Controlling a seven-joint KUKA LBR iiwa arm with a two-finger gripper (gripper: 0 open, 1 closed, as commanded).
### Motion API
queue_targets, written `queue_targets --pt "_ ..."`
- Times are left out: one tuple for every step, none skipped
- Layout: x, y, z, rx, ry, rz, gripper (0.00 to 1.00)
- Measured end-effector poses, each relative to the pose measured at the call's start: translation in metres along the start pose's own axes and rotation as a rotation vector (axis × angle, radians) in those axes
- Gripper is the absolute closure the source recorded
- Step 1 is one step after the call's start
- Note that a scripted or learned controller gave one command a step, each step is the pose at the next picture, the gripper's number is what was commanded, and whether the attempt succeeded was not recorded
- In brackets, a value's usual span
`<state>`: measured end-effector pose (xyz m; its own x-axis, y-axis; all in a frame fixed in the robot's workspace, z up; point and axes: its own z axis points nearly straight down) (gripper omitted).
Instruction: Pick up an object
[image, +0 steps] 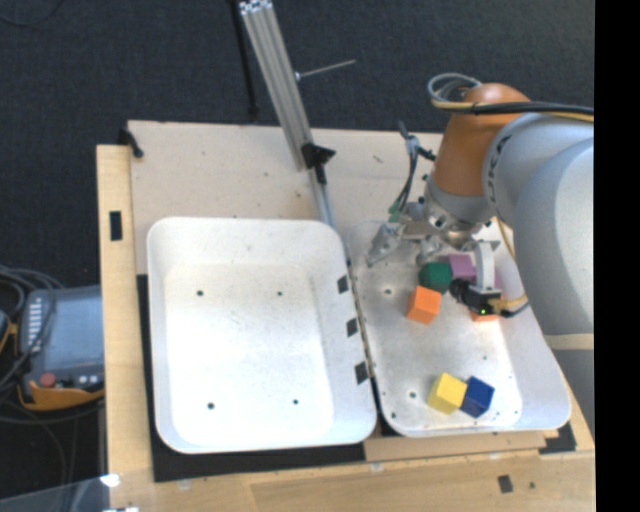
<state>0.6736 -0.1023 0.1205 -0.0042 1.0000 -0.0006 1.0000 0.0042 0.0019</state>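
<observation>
Blocks sit in the right bin (540, 395), all loose on its floor. Green block (435, 276) and pink block (462, 266) are touching each other at the far end of the bin, right under my gripper (440, 245). Orange block (424, 304) is just beside the green one, on the near side, clear of my wrist hardware. Yellow block (448, 392) and blue block (478, 396) are touching as a pair at the near end of the bin, well apart from my gripper.

My gripper hangs low over the far end of the right bin, above the green/pink pair. Gripper state: cannot tell from this view, the wrist and cabling hide it. Can't tell either whether I'm touching the green or pink block; nothing visibly held.

Left bin (250, 330) sits beside the right one, the two rims meeting in the middle of the table (200, 170). A slanted aluminium rail (285, 90) runs from the top of the view to the far corner between the bins.
</observation>
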Motion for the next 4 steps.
queue_targets --pt "-0.001 0.001 -0.011 -0.003 -0.001 -0.001 1.0" --pt "0.001 0.005 -0.056 -0.005 0.0 0.0 1.0" --pt "-0.005 0.002 -0.12 -0.007 -0.002 0.002 1.0" --pt "-0.006 0.004 -0.158 -0.004 -0.001 -0.003 1.0"
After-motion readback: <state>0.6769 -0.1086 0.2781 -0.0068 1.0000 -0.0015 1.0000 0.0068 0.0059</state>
